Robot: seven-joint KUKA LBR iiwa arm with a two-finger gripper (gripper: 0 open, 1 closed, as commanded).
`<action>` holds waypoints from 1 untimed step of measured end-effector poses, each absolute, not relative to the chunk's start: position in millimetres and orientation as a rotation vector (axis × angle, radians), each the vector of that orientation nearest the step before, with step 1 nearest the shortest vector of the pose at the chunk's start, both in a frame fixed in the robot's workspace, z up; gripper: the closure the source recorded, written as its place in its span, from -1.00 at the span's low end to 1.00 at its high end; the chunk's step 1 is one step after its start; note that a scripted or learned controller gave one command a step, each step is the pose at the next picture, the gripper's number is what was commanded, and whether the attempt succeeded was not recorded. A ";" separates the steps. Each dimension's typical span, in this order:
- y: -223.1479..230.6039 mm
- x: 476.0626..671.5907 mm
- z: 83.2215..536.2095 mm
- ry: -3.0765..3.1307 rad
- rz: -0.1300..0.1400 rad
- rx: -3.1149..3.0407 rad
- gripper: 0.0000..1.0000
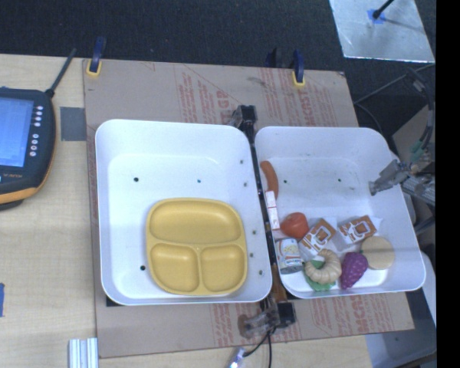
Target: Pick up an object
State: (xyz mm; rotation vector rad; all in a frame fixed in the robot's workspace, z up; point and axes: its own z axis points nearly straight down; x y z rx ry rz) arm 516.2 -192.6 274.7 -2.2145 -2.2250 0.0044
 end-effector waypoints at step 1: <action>-144.6 555.8 118.9 -2.225 0.008 -2.210 -1.00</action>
